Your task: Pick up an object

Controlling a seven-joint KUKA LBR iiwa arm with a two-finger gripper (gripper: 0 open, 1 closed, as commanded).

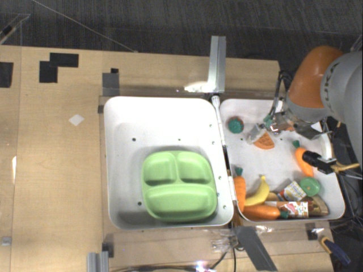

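Observation:
My gripper (267, 127) reaches down into the back part of the right bin (283, 107), under the grey and orange wrist. It hangs right above an orange wedge-shaped slice (264, 143) and seems to touch its upper edge. A teal round piece (235, 125) lies to the left of it. An orange carrot (303, 159) lies to the right, near the bin's wall. I see nothing lifted off the bin floor.
At the right bin's front lie a banana (258, 191), a second carrot (240, 189), an orange fruit (261, 212), a bottle (298, 209), a small packet (294, 190) and a green round lid (309, 186). The left bin (125, 129) holds a green divided plate (179, 185).

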